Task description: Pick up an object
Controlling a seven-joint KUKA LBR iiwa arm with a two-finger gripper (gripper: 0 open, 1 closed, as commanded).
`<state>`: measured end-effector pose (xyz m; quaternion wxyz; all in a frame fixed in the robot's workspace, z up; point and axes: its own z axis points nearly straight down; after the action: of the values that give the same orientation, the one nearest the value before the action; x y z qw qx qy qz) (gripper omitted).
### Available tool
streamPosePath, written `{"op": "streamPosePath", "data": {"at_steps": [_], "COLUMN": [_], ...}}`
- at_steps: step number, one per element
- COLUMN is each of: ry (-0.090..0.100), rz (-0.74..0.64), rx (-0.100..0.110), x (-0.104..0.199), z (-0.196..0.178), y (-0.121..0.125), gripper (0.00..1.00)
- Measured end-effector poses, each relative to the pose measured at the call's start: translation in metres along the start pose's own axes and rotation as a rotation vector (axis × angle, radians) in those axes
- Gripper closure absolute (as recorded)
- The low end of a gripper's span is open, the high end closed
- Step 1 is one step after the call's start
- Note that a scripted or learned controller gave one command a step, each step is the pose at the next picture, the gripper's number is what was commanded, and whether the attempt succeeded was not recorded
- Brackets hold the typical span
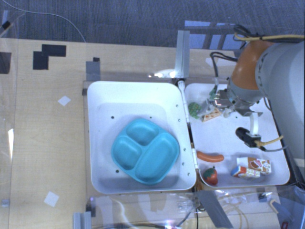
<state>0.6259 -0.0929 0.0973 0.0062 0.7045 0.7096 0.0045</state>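
Cheese wedge (211,114), pale yellow with holes, looks like the pick here, and it lies directly under the pincer (218,102) at the far end of the right bin (281,173). Just to its left sits a green broccoli floret (194,109), touching or nearly touching the wedge, which makes this a crowded little corner to reach into. The pincer hangs low over that pair, wrist tilted in from the right, orange band above it. Whether its tips are apart or pressed together I cannot tell; the metal parts blur into the toys below, and nothing is plainly caught between them.

Toward the viewer from the pincer, well apart, lies an orange-red sausage (210,156), and beyond that a red tomato-like piece (210,175) tucked into the near corner. Near and to the right rests a small printed carton (252,167). These are spread out, easy to single out, yet the arm has gone for the cluster.

Away to the left, the other bin (102,99) holds a blue divided plate (145,150), flat in the middle, likely too broad for a two-finger grip.

My read: the approach is made, the grasp unconfirmed.
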Motion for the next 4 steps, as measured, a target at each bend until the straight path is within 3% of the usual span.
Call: {"op": "streamPosePath", "data": {"at_steps": [1, 2, 3, 4], "ry": [0.001, -0.004, -0.004, 0.002], "rz": [0.030, -0.001, -0.011, -0.259], "rx": [0.010, -0.009, -0.016, 0.006], "x": [-0.014, 0.005, 0.007, 0.000], "z": [-0.035, 0.000, -0.012, -0.005], "y": [-0.003, 0.031, 0.034, 0.045], "gripper": [0.00, 0.00, 1.00, 1.00]}}
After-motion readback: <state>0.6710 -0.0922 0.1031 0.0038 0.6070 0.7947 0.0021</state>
